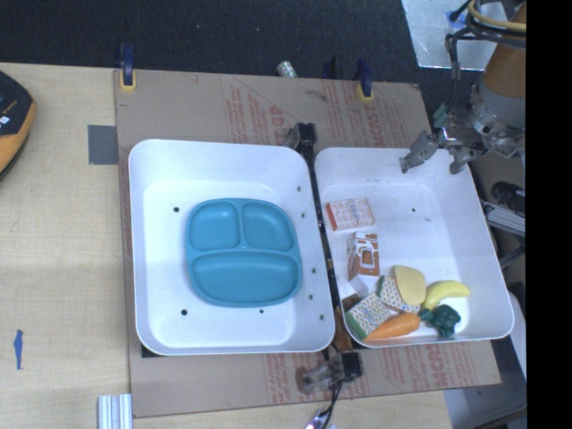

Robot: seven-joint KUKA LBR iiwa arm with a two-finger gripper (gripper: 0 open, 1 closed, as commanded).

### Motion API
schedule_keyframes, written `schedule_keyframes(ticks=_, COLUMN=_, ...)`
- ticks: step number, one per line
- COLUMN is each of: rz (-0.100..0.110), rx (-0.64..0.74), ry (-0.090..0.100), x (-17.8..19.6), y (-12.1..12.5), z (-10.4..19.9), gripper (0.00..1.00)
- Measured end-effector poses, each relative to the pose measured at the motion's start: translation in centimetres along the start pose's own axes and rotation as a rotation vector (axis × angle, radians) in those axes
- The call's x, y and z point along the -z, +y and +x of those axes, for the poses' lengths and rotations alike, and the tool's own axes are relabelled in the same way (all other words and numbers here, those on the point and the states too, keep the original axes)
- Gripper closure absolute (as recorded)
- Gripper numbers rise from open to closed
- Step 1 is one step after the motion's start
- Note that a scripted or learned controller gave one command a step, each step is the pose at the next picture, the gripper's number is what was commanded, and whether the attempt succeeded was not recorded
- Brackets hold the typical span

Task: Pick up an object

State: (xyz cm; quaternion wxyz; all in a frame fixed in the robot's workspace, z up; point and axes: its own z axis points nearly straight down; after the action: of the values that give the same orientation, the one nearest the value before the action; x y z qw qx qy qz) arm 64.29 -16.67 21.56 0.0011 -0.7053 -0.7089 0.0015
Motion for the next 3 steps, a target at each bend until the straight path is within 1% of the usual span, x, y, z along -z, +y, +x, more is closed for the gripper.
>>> schedule_keyframes(ticks=1, rz=0.016, rx=0.005, ry=0.007, x=-11.6, y=-7.0, z=7.6, gripper=0.00)
schedule_keyframes(ticks=2, rz=0.003, rx=0.003, ry=0.000, x=-9.8, y=-6.5, z=7.0, gripper=1.00)
schedule_keyframes(ticks=3, rz=0.004, rx=0.004, ry=-0.001, x=-9.8, y=-6.5, z=7.0, gripper=0.00)
